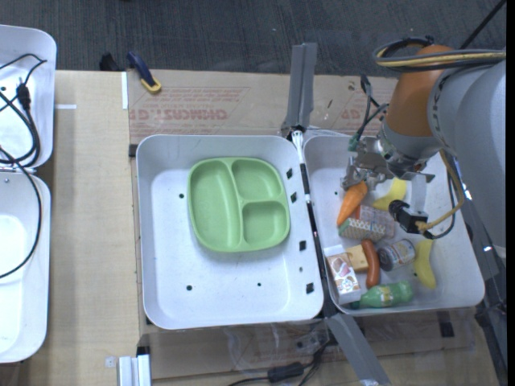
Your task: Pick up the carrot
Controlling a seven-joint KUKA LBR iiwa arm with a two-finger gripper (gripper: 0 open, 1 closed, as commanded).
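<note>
Before you: a wooden desk [88,215] over dark carpet, cardboard under two white bins. Left bin [161,280]: green three-part plastic plate [239,203]. Right bin [459,284]: the carrot [351,203], orange, tapered, tilted, just under the claw [364,170]; whether the claw grips it, you cannot tell. Nearby: sausage [371,263], banana [424,265].

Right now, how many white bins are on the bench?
2: the left bin holds a green divided plate; the right bin, beside it, holds the carrot and other items.
</note>
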